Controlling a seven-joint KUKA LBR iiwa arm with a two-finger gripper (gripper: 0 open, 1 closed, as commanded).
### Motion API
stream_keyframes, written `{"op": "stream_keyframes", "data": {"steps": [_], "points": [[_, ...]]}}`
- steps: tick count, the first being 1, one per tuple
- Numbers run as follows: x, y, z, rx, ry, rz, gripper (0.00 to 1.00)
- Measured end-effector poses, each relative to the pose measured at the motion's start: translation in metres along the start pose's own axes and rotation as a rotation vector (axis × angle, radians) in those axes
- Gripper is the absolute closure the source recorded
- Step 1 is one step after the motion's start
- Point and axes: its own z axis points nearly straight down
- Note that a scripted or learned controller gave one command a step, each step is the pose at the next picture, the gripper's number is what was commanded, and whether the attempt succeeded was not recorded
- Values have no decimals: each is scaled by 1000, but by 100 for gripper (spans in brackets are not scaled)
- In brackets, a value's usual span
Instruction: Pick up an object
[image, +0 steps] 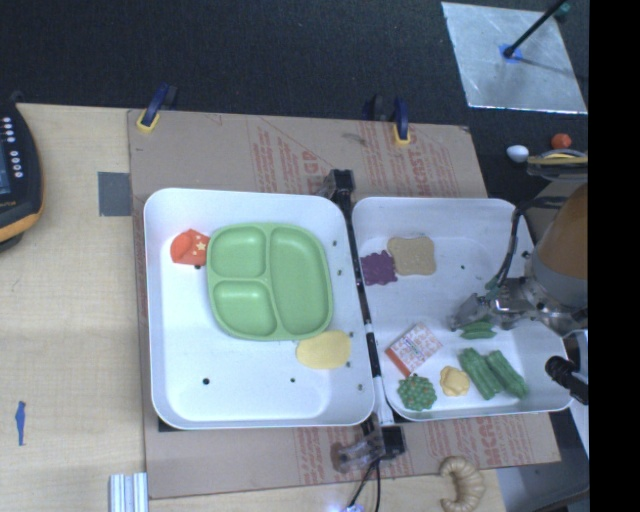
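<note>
The likeliest target is the small green piece lying in the right bin, on its right side and directly under the gripper, which hangs touching or just above it; whether it is actually between the fingers cannot be told, nor whether the gripper is apart or together, since the metal parts blur into one another at this angle. It looks like a toy bean pod or similar play-food vegetable: light, stiff plastic, probably smooth and a little slippery, thin enough that a pinch across its narrow width near the middle would suit it better than a grab at either end. Just nearer in the same bin lie two longer green sticks side by side, with a small yellow piece to their left, a bumpy green cluster further left, and a red-and-white packet beside that. At the far side of the bin sit a tan slice and a purple piece, well apart from the gripper. The left bin holds a green divided plate, a red piece touching its far left edge and a pale yellow one at its near right corner.
</note>
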Motion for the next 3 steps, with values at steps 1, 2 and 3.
{"op": "stream_keyframes", "data": {"steps": [1,2,3], "points": [[-2,2,-16,-7,-4,-1,100],[74,13,-105,-18,-2,-7,100],[137,17,-141,-14,0,-5,100]]}}
